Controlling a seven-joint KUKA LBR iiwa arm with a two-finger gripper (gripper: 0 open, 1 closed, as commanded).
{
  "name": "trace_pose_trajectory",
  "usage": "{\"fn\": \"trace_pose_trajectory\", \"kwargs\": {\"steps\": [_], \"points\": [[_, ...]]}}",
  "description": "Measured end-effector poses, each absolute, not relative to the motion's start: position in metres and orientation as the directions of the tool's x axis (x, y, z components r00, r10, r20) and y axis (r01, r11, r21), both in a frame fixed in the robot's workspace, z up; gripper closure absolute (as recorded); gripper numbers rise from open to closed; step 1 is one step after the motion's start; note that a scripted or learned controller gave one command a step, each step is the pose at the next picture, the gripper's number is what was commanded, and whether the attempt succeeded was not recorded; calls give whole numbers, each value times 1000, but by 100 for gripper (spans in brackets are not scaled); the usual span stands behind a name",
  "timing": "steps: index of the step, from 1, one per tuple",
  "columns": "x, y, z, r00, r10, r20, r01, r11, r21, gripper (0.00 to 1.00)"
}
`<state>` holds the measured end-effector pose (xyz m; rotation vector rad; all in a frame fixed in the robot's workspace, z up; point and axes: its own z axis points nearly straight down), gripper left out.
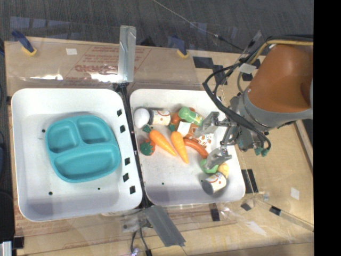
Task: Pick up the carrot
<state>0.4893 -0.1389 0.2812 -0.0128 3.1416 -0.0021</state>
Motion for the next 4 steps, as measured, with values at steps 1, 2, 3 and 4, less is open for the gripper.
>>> {"fn": "trace_pose_trajectory", "kwargs": {"steps": [1,2,3,4], "points": [[496,-123,131,-1000,-25,12,-25,1000,4,0],[529,-125,90,-1000,-16,1,-16,1000,1,0],[530,-123,101,-1000,-26,-1,-26,1000,0,100],[516,-92,247,-950,-312,-8,-312,950,-4,100]]}}
